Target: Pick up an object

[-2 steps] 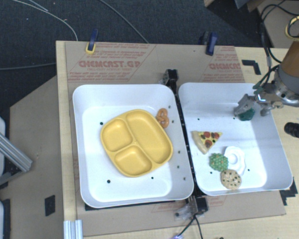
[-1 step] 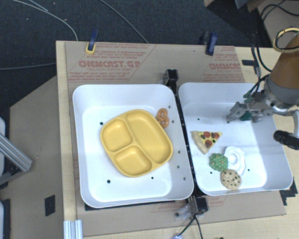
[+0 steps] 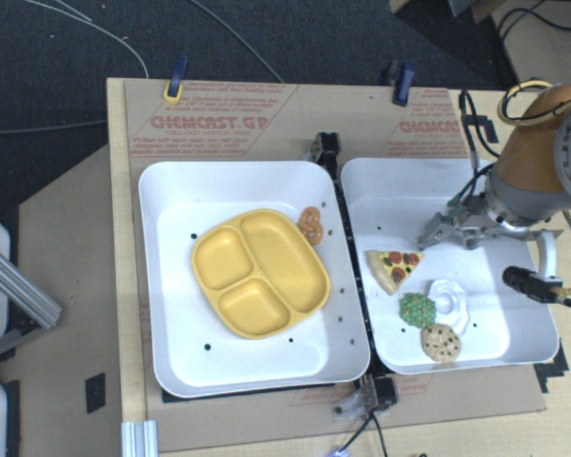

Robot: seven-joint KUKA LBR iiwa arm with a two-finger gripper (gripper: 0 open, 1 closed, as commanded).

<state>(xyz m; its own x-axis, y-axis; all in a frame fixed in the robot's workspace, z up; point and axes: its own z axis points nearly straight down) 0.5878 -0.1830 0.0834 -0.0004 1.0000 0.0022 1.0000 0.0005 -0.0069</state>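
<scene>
The jaws (image 3: 436, 234) hang spread and empty in the right bin (image 3: 390, 184). The pizza (image 3: 395, 268) lies just below them. Their tips are hard to make out.

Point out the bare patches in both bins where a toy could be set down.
Left bin: bare floor above and below the yellow tray. Right bin: bare along its far-left corner. Crowded near the pizza slice, broccoli, cookie and gripper.
</scene>
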